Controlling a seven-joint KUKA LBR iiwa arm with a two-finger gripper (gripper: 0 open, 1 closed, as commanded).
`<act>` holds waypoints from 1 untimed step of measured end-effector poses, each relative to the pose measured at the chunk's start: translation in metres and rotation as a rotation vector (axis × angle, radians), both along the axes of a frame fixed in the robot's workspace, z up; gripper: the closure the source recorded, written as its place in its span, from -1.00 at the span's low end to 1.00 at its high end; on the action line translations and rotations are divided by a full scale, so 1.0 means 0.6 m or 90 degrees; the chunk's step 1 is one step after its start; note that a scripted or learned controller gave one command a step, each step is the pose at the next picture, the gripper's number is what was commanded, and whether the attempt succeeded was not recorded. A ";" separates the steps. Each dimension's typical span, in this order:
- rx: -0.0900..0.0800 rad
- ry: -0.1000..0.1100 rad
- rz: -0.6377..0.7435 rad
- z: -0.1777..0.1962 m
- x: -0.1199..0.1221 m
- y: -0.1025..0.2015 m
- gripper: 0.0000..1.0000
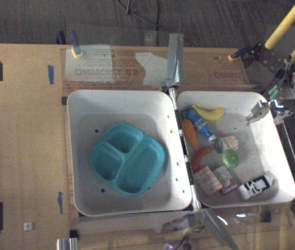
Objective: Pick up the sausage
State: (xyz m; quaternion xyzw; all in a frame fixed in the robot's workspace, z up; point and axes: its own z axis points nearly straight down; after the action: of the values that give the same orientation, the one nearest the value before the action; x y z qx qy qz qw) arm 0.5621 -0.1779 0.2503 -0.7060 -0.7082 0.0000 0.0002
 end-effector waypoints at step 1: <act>0.000 -0.007 -0.038 -0.271 -0.069 0.068 -1.00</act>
State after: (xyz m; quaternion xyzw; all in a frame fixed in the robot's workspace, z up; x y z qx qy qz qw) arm 0.5206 -0.1373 0.0877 -0.7267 -0.6869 -0.0034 -0.0037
